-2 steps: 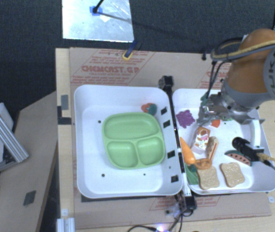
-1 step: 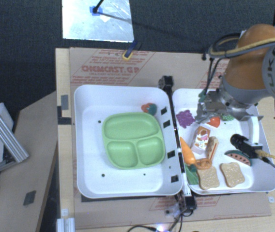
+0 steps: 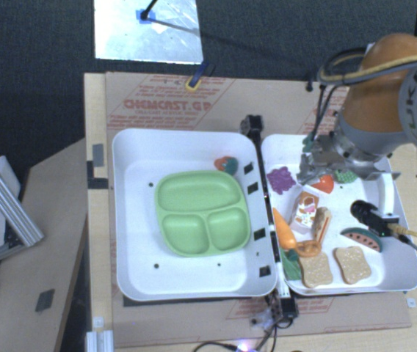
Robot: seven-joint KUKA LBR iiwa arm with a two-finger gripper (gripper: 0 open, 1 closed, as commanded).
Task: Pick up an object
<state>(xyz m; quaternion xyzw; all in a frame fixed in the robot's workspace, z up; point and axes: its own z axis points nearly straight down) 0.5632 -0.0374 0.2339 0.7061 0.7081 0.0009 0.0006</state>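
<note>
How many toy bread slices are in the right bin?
2. One bread slice lies at the right bin's near edge, the other bread slice just to its right. The arm may hide more.

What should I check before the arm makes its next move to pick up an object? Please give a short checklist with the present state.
1. Gripper is above the right bin: ok.
2. A target lies near it, the red piece just beside the gripper: ok.
3. Something already held between the fingers: cannot tell.
4. Neighbours leave room: not ok, the purple grapes and the small carton lie close.
5. Green divided plate in the left bin is out of the way: ok.
</note>
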